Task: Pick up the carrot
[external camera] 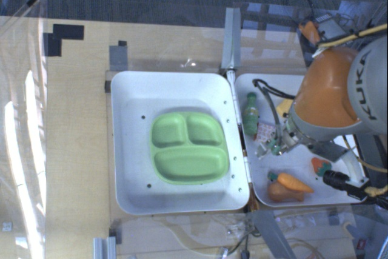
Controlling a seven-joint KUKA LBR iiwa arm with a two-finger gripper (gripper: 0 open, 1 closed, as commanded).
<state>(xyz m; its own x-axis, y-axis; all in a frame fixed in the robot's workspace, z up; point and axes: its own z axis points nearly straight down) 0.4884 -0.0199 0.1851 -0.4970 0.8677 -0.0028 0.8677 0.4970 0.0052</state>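
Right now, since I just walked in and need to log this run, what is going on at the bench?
The KUKA arm reaches over the right bin, its gripper low near a green bottle by the bin's left wall. The carrot it is meant to pick up lies untouched toward the bin's front edge, apart from the gripper. The left bin holds a green divided tray.

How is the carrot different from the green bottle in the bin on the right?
The carrot is orange with a green tip; the green bottle is green all over. The carrot lies near the bin's front edge, pointing sideways; the bottle lies along the bin's left wall, pointing front to back. The carrot rests beside a brownish lump. Both lie flat in the same white bin.
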